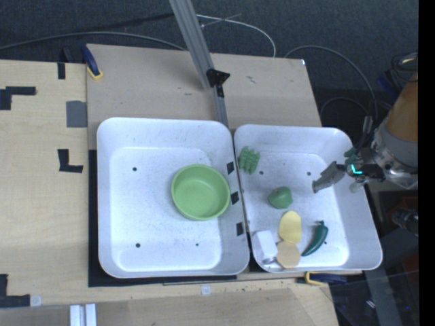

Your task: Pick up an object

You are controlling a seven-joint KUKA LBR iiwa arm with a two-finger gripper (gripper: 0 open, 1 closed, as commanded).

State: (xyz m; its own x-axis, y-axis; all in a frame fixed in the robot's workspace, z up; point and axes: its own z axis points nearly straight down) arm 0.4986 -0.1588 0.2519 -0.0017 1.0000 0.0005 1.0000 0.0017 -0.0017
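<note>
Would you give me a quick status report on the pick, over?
Gripper above right bin, holding nothing. Green lump nearest, untouched. Yellow piece and pepper beyond; nothing in the way.

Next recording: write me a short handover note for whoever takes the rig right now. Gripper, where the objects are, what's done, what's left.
Gripper: over the right bin's right side, nothing visibly held.
Right bin: green leafy piece at upper left, round green piece mid-bin, yellow piece, tan piece and white block near the front, dark green pepper at front right.
Left bin: green bowl.
Done: nothing picked up.
Left: descend, grasp one object, lift.
</note>
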